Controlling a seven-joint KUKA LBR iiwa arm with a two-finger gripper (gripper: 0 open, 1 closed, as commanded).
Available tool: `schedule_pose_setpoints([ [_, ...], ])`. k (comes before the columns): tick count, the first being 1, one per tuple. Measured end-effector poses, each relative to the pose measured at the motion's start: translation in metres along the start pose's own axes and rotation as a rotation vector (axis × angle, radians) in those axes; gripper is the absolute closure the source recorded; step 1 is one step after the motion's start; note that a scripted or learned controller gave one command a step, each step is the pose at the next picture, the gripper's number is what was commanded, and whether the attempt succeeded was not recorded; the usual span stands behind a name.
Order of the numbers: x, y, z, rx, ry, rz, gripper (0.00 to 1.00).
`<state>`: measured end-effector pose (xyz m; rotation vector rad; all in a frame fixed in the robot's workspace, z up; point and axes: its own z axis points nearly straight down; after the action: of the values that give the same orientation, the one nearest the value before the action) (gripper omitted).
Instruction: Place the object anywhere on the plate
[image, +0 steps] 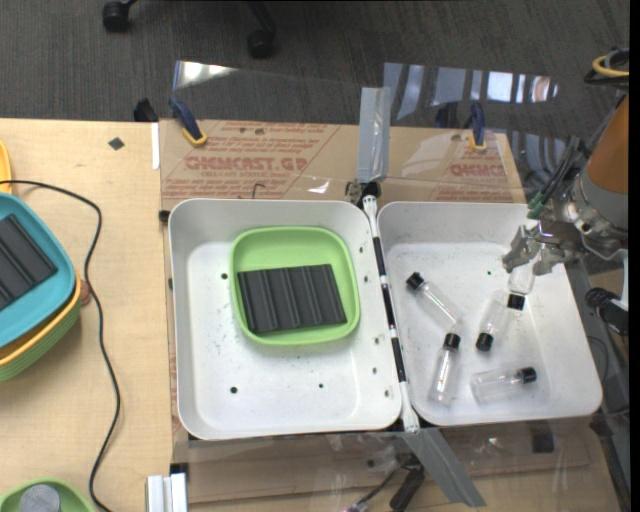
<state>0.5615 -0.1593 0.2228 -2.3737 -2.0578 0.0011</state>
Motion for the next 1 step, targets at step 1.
schedule_pose_setpoints([
  [1,-0.0001,0.0,-0.0001,0.0,0.0,0.0,0.0],
])
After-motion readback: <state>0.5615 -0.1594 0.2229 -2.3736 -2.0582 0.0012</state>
